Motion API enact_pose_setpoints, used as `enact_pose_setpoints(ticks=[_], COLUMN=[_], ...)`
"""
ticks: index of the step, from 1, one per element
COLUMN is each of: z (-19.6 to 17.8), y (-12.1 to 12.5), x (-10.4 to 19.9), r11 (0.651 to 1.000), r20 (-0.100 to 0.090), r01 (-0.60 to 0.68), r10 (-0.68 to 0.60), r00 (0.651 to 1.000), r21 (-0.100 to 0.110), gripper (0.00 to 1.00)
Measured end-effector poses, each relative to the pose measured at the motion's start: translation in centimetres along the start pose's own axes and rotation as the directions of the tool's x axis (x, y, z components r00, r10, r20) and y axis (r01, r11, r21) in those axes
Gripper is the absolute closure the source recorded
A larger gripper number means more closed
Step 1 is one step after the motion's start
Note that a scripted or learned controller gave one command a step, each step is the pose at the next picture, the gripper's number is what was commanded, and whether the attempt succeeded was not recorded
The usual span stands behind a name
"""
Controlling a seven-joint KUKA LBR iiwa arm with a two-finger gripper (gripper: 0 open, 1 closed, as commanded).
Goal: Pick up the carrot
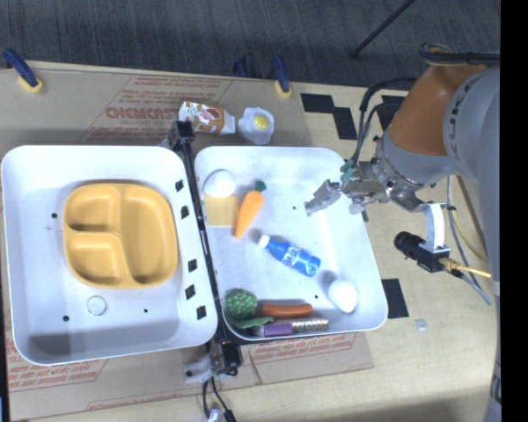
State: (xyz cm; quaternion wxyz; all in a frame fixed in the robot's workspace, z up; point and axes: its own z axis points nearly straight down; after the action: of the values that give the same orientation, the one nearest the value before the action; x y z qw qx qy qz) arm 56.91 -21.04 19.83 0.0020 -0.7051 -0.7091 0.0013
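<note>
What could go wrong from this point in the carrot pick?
The carrot lies tight against the yellow block near the bin divider, so a descending pincer might strike or grab the block instead. The pincer is well to the carrot's right; its path could nudge the blue bottle.
</note>
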Motion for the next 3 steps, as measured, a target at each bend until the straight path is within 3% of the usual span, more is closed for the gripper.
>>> enact_pose_setpoints(ticks=[1,2,3], z=[9.1,8.0,0.7], y=[7.3,7.4,1.6], x=[7.6,7.6,14.4], r11=[0.996,0.997,0.926], r20=[0.000,-0.001,0.000], r01=[-0.085,-0.080,-0.379], r10=[0.085,0.080,0.379], r00=[0.996,0.997,0.926], r21=[0.000,0.001,0.002], gripper=[0.00,1.00,1.00])
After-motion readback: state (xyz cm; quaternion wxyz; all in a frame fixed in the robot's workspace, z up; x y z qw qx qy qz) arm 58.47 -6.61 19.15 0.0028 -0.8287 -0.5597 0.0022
